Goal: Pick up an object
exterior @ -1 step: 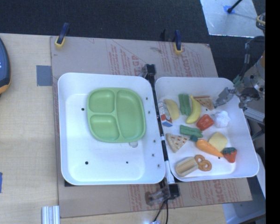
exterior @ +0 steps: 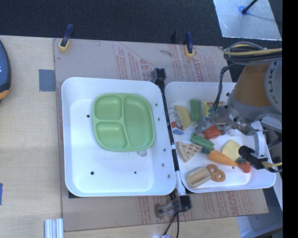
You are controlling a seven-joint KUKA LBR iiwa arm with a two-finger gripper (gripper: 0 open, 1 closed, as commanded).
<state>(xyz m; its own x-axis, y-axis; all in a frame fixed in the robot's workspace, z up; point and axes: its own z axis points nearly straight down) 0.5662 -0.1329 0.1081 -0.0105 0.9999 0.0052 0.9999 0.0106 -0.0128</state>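
Overhead, two shallow white bins sit side by side on a sheet of cardboard [exterior: 119,63] laid over the wooden bench [exterior: 20,148]. The left bin [exterior: 77,177] carries a green divided plate [exterior: 124,122], which lies toward twelve o'clock of that bin's floor. The right bin [exterior: 262,182] holds a scatter of toy food. A pizza slice [exterior: 187,150] lies at nine o'clock of this bin, close to the wall shared with the left bin. A carrot [exterior: 222,157] lies near the bin's centre, pointing toward three o'clock, with a pale yellow wedge [exterior: 230,148] just beside it at one o'clock. A pretzel [exterior: 216,173] and a bread roll [exterior: 198,176] touch each other at six o'clock. A green vegetable piece [exterior: 202,142] lies between the pizza slice and a red piece [exterior: 212,132]. A yellow piece [exterior: 183,116] and an upright green piece [exterior: 195,109] sit at eleven o'clock.

The arm [exterior: 256,90] enters at three o'clock, its orange band over the bin's upper right. The gripper [exterior: 219,124] hangs low over the clutter, just beside the red piece at its two o'clock. Whether its fingers are spread or closed I cannot tell, since the wrist body hides them; nothing is visibly clamped between them.

A blue clamp [exterior: 189,43] and a yellow clamp [exterior: 65,38] pin the cardboard's far edge.
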